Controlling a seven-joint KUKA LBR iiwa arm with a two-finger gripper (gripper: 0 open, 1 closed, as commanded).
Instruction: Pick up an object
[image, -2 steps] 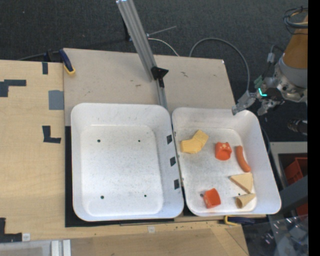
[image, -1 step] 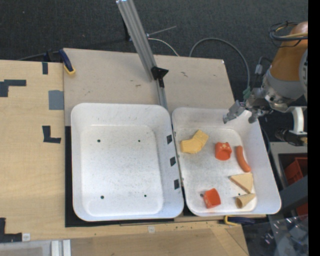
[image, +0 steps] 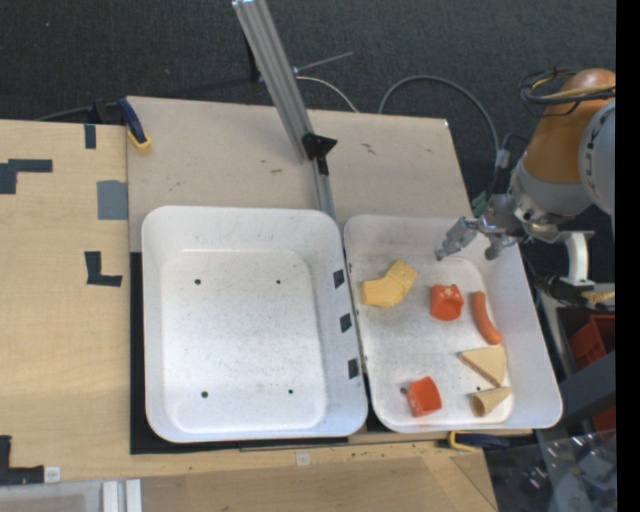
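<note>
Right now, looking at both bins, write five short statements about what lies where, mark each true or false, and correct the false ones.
1. All the food pieces lie in the right bin. True.
2. The sausage lies in the left bin. False: it lies in the right bin, beside the red pepper.
3. The gripper is over the right bin's far edge. True.
4. The gripper holds the yellow piece. False: that piece lies on the bin floor, apart from the gripper.
5. The cheese wedge lies near the cone. True.
</note>
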